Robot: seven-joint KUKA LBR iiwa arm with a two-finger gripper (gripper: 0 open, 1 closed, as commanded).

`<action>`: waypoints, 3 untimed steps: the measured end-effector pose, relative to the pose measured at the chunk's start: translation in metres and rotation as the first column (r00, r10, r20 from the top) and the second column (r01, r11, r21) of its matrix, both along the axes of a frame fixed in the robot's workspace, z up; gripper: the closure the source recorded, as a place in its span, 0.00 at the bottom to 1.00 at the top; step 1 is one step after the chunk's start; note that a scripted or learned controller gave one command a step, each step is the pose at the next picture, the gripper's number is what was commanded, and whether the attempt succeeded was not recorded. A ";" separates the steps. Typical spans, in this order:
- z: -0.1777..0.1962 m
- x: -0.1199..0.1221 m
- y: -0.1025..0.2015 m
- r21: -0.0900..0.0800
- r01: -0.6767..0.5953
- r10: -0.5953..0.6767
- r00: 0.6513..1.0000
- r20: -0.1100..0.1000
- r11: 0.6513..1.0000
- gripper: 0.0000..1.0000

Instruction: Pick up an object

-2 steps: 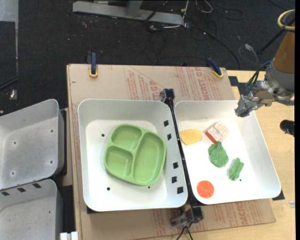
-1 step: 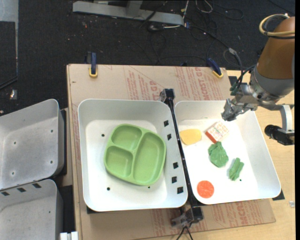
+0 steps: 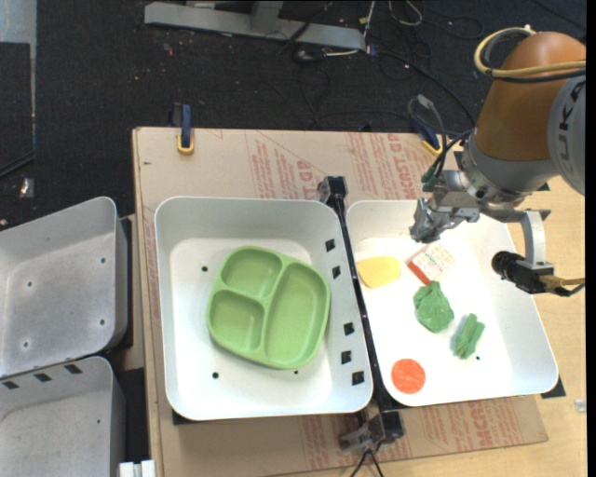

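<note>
The hand [image 3: 430, 226] hangs low in the right bin [image 3: 521, 307], and the small white-and-red packet [image 3: 433, 263] lies just below it, towards the camera, its long side running slantwise. It looks flat and thin, red along one edge. Whether the hand is open or closed, I cannot tell.

place: robotics lab, pretty clearly
giveaways: cardboard-topped bench [image 3: 279, 158], clamp [image 3: 185, 130] on its edge, loose cables [image 3: 391, 28] across dark floor, white bins [image 3: 177, 279] side by side
</note>
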State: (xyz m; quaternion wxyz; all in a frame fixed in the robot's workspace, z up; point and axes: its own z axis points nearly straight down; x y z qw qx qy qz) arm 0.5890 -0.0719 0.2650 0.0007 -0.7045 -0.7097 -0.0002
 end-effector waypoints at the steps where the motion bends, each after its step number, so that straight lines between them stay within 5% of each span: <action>1: 0.003 0.001 0.054 0.000 0.000 0.000 1.000 0.001 1.000 1.00; 3: -0.016 -0.016 0.146 0.000 0.000 0.000 1.000 -0.002 1.000 1.00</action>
